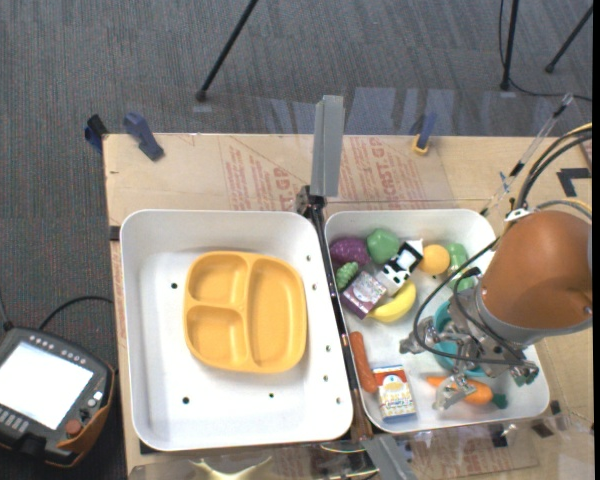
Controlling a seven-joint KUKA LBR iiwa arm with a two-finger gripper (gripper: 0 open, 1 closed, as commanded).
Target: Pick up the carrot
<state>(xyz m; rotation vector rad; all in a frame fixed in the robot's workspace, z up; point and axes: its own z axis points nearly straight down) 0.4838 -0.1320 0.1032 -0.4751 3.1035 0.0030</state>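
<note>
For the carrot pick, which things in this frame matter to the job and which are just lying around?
Job in hand:
carrot, near the front right corner of the right bin
gripper, right over the carrot

Lying about:
yellow divided plate in the left bin
banana
purple grapes
small carton
sausage
handheld pendant left of the bench

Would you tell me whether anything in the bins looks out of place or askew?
Nothing looks spilled or damaged. The toy food is jumbled in the right bin, and the yellow divided plate sits slightly askew in the left bin.
</note>
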